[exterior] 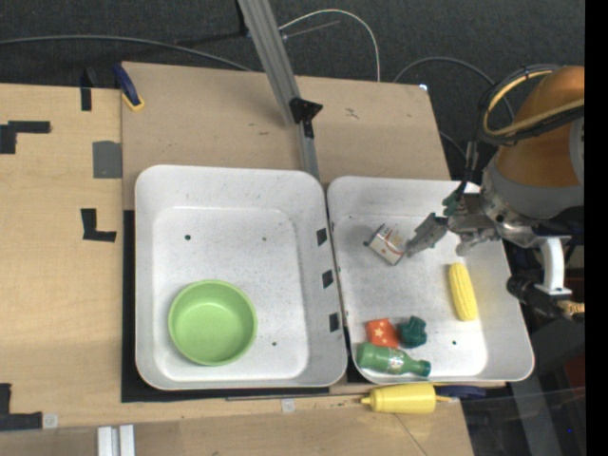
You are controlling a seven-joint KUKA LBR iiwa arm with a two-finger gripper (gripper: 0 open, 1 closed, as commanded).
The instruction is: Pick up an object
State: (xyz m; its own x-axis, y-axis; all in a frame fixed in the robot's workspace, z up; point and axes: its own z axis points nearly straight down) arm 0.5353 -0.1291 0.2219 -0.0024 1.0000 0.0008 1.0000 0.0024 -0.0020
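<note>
Seen from above, at a slant. Two white bins side by side on a brown bench [237, 112]. Lots of open floor in the left bin [228, 198], with just a green bowl [213, 322] sitting near its front left corner. More crowded in the right bin [366, 202]. Open room along its back edge and in its middle.

Reaching in from the right, the grey arm with its orange band [546, 112]. Gripper [423, 237] low over the right bin, pointing left. Just beside its tip, a small grey and silver thing [385, 244], lying on the bin floor. Touching or not, hard to tell. Fingers too dark and small to make out, so open or shut: cannot tell.

Other things near: a yellow corn cob [463, 291] by the right wall, an orange toy [381, 332] and a dark green toy [412, 331] close together near the front, a green bottle [391, 360] lying along the front edge. Outside the bin, a yellow bottle [403, 399] on the bench.

A grey pole [271, 46] slanting down between the bins at the back. Arm cut off at the right.
</note>
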